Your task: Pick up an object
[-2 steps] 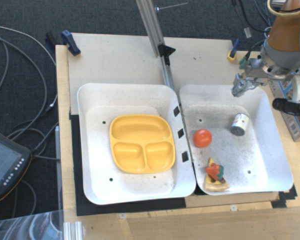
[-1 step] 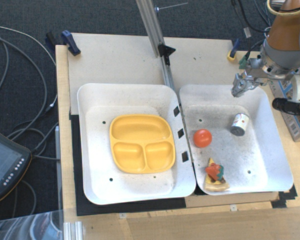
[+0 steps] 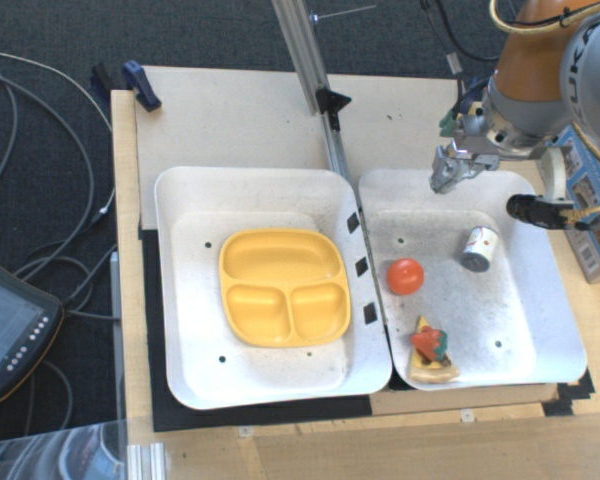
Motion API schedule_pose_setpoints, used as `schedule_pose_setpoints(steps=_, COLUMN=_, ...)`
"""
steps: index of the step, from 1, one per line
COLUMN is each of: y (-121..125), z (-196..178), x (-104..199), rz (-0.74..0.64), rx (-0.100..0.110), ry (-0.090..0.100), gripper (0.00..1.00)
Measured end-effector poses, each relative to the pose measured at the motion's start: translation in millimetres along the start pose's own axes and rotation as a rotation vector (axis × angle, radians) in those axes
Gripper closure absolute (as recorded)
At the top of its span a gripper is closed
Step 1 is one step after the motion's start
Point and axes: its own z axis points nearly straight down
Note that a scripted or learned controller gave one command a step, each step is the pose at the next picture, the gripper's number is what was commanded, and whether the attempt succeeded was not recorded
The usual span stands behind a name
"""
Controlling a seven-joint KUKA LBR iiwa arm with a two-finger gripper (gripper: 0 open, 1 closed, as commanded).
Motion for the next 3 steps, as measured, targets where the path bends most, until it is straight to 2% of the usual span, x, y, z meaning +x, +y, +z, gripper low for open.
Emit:
schedule_pose_setpoints(steps=1, y=-4, z=-9, x=51, rz=-0.001, rx=0.000, ry=0.001, gripper=1.00)
schedule_pose_setpoints(steps=3, y=1, z=-23, x=174, rz=-0.002, rx=-0.003, ry=0.001, gripper=1.00)
